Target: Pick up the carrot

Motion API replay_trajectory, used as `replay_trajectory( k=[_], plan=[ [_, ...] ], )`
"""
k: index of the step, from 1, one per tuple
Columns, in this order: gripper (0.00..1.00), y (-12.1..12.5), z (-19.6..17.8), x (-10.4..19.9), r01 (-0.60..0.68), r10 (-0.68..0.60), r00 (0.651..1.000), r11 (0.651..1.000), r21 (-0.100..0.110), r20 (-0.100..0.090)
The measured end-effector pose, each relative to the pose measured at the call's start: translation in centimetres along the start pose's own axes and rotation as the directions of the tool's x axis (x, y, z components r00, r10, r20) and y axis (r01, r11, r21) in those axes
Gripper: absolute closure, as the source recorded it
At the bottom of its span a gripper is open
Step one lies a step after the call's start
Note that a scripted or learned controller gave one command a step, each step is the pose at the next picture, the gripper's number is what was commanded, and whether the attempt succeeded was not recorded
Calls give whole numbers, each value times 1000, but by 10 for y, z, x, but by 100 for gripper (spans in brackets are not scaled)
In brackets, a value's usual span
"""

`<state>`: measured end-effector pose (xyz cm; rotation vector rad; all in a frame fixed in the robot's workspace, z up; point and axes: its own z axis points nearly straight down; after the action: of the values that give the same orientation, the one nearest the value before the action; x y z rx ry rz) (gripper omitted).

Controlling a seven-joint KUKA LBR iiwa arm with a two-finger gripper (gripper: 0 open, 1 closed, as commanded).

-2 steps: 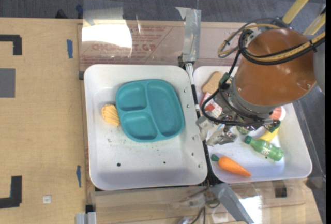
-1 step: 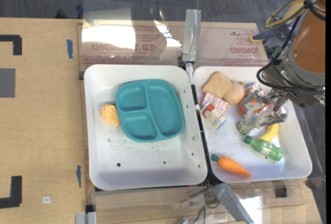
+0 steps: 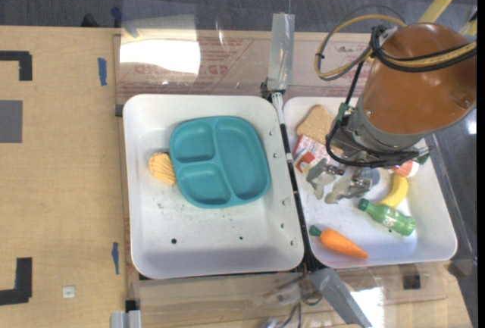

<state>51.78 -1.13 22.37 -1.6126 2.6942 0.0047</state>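
Carrot first: the little orange toy carrot with a green top (image 3: 342, 242) lies flat in the right white bin (image 3: 439, 243), close to that bin's front edge and near the wall between the two bins. Its green end points toward that wall. Nothing touches it.

The grey arm with the big orange band (image 3: 417, 84) hangs over the middle of the right bin. Its silver two-finger gripper (image 3: 341, 184) points down, above and a bit behind the carrot, well apart from it. I cannot tell if its fingers are spread or pressed together, and I see nothing held between them.

Just right of the gripper are a yellow toy banana (image 3: 396, 190) and a green plastic bottle lying on its side (image 3: 388, 216). Behind the gripper sit a tan slice of toy bread (image 3: 315, 122) and a small red and white packet (image 3: 306, 151).

The left white bin (image 3: 151, 243) holds a teal plastic tray with three sections (image 3: 220, 160). A small yellow shell-shaped toy (image 3: 161, 167) touches the tray's left side.
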Motion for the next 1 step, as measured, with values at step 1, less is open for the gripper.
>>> replay_trajectory(
  k=[1],
  plan=[
    [100, -41, -149, 42, 38, -38, 999, 999, 18, 2]
  ],
)
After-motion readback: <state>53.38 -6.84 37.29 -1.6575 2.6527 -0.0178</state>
